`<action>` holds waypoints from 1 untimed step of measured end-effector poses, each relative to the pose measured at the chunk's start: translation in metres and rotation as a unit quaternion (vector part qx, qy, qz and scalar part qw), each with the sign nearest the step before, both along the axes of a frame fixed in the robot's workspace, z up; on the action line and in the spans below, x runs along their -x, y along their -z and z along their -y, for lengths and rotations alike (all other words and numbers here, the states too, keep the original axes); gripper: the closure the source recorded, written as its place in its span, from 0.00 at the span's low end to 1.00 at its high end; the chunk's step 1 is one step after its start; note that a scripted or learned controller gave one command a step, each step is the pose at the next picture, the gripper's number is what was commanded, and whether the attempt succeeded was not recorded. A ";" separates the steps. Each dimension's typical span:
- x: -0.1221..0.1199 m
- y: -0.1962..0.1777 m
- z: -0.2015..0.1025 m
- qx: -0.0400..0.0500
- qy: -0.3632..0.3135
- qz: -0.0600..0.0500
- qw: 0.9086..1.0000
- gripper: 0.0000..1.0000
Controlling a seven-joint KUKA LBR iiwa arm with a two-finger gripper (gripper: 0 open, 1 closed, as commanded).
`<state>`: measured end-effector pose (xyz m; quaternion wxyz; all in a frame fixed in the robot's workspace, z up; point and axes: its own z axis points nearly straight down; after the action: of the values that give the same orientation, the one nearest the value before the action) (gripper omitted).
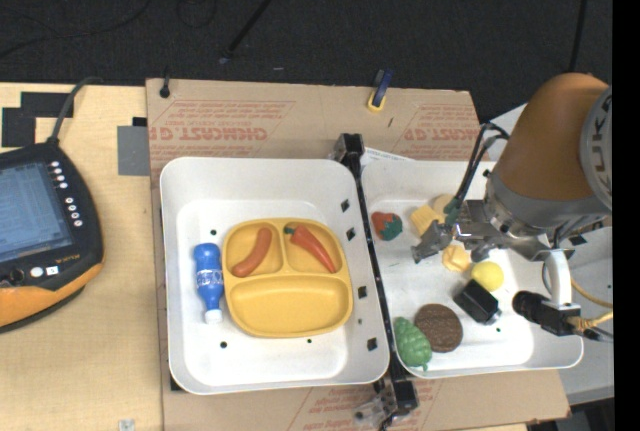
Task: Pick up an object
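My gripper (440, 237) hangs low over the right bin (520, 354), under the orange-banded wrist that reaches in from the right. Just beside it lie a yellow cheese wedge (425, 217), a small yellow piece (457, 260) and a yellow lemon (487, 275). A red strawberry with a green top (386, 224) sits to its left. Nearer the front are a black block (477, 302), a brown round patty (438, 327) and a green leafy toy (412, 342). I see nothing held.
The left bin (190, 199) holds a yellow divided plate (290, 309) with a sausage (251, 251) and a red pepper (313, 245), plus a blue bottle (207, 279). A black divider (362, 249) separates the bins. A tablet (35, 229) lies far left.
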<state>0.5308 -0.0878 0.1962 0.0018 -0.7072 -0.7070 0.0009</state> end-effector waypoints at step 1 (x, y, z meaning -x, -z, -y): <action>0.023 0.089 0.043 0.003 -0.001 0.012 1.000 0.00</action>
<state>0.5074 -0.1312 0.1074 -0.0087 -0.7066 -0.7076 -0.0052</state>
